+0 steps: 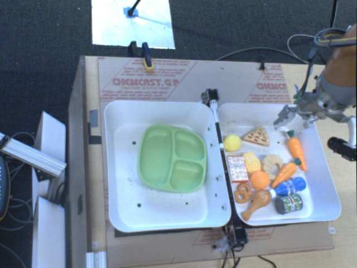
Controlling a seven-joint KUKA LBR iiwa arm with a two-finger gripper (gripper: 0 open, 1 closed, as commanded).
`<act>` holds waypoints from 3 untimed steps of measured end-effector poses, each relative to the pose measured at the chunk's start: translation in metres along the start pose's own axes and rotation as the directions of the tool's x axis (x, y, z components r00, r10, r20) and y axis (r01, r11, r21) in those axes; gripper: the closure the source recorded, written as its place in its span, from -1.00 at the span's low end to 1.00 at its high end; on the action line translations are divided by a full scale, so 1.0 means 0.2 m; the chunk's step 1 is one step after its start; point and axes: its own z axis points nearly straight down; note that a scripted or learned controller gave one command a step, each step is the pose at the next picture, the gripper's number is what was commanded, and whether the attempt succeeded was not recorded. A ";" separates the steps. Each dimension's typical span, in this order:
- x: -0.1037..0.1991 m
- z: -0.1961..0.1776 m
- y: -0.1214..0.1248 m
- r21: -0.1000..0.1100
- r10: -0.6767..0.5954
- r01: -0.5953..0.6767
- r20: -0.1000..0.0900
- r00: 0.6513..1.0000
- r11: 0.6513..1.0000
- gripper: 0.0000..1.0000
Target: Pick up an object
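While the claw (pixel 294 118) hovers with fingers spread wide and nothing between them, just beyond the upright carrot (pixel 295 148) in the right bin (pixel 329 197), the toys lie crowded. Nearer than that carrot sit a second carrot (pixel 284 173), an orange (pixel 259 180) and a blue can (pixel 290 186). A descent could nudge neighbours or close on air.
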 end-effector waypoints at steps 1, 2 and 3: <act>-0.15 0.37 -0.04 0.001 0.002 -0.002 0.000 1.000 1.000 -1.00; -0.14 0.55 -0.16 0.001 0.002 -0.002 0.000 1.000 1.000 -1.00; -0.15 0.50 -0.16 -0.003 0.001 -0.001 0.002 1.000 1.000 1.00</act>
